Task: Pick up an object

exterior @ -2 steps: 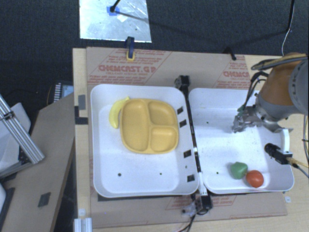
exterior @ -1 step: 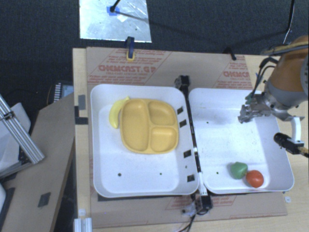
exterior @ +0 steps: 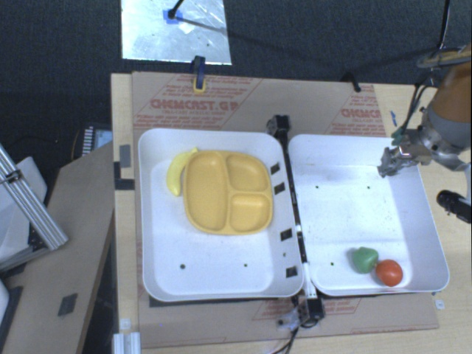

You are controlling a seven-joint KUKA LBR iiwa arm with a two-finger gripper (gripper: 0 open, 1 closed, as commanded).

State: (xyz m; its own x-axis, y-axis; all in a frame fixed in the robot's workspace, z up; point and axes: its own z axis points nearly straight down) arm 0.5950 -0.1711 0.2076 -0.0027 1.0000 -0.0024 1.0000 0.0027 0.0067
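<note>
1. A dark carpeted floor surrounds a bench topped with printed brown cardboard (exterior: 221, 98), and a shiny foil sheet (exterior: 175, 19) lies on the floor beyond the bench's far edge.
2. Two shallow white bins sit side by side on the cardboard; the black clipped divider (exterior: 290, 198) between them serves as the landmark here.
3. Left of the divider, the left bin (exterior: 158, 271) holds a yellow compartment tray (exterior: 225, 192) with three sections, lying flat close to the divider.
4. A yellow banana (exterior: 175, 172) lies on the side of the tray away from the divider, touching or partly tucked under the tray's edge.
5. Right of the divider, the right bin (exterior: 346, 198) holds a green object (exterior: 363, 259) and a red-orange round object (exterior: 389, 273), just beside each other, near the bin's front right corner.
6. The gripper (exterior: 389, 162) hangs over the right bin's far right part, well apart from the divider and from both small objects; nothing shows between its fingers, and whether they are spread or pressed together cannot be told.
</note>
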